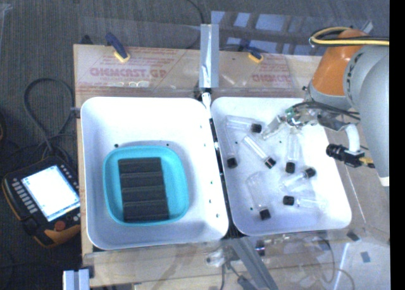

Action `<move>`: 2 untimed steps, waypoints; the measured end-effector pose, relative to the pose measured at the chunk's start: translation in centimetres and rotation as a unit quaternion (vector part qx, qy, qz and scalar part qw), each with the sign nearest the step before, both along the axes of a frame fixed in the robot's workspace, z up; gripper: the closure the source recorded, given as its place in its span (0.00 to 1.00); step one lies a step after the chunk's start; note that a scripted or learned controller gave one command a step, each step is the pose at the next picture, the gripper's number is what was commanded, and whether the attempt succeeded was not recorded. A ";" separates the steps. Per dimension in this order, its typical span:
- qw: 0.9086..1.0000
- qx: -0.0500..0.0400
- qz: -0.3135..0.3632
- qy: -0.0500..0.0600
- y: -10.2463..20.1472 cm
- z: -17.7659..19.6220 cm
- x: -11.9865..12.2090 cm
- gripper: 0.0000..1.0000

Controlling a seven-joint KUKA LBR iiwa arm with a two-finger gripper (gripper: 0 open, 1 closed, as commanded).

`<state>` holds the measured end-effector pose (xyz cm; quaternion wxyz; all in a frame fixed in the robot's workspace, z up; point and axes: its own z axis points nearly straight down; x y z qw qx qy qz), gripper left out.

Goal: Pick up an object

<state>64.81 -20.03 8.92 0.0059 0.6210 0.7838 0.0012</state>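
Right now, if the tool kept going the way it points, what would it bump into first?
Probably the clear vial just ahead of the tool in the right bin, though depth is hard to judge from above.

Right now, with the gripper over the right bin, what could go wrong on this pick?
1. The vials are clear on the white right bin, hard to locate; the fingers could close on nothing.
2. They lie close together at mixed angles, so the gripper may nudge neighbours or catch two.
3. Smooth round vials could roll or slip away.
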 end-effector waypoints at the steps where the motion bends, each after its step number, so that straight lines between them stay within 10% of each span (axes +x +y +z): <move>1: 1.000 0.000 0.004 0.000 3.4 0.1 -1.0 0.00; 2: 1.000 -0.001 0.018 0.011 4.9 -0.1 1.8 0.00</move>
